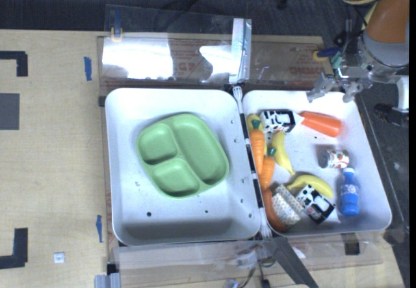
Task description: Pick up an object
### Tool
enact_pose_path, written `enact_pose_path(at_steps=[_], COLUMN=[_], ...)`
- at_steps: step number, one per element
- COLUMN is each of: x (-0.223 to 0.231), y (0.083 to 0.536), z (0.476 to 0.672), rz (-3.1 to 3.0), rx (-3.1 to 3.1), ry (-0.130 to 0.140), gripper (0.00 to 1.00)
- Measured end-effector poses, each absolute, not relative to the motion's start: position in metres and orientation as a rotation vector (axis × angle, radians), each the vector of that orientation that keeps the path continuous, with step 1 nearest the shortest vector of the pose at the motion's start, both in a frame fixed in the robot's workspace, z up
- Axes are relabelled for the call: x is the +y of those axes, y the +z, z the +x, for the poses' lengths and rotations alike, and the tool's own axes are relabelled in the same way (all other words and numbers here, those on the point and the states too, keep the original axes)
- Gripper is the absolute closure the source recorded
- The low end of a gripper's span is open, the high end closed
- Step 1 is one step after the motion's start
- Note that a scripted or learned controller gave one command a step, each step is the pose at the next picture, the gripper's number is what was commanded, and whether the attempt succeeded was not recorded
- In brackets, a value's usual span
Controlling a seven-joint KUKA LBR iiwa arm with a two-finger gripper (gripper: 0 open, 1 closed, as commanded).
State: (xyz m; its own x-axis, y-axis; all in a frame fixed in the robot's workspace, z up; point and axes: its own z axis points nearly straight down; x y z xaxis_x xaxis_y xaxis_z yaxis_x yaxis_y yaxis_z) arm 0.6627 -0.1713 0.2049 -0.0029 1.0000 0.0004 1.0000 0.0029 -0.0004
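Even, fairly bright overhead light. Strong white glare on the clear plastic sheet behind the two shallow white bins. Soft, short shadows under the green three-compartment plastic tray. Dark floor at top underexposed. Overall slightly soft, grainy; small objects lack fine detail.

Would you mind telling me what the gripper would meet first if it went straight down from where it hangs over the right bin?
Probably bare floor at the far corner of the right bin. The gripper hangs above that corner; the orange carrot-like piece lies nearest, a little nearer the camera. Depth is unclear from this slant.
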Motion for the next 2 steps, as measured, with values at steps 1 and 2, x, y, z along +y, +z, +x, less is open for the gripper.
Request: enact_pose_path(at_steps=[1, 2], x=[-0.182, -0.159], y=[0.329, 0.207], z=[0.667, 0.616], rz=[-2.302, -2.139], rx=[-2.141, -2.302], ry=[0.000, -0.001], gripper=[0.00, 0.00])
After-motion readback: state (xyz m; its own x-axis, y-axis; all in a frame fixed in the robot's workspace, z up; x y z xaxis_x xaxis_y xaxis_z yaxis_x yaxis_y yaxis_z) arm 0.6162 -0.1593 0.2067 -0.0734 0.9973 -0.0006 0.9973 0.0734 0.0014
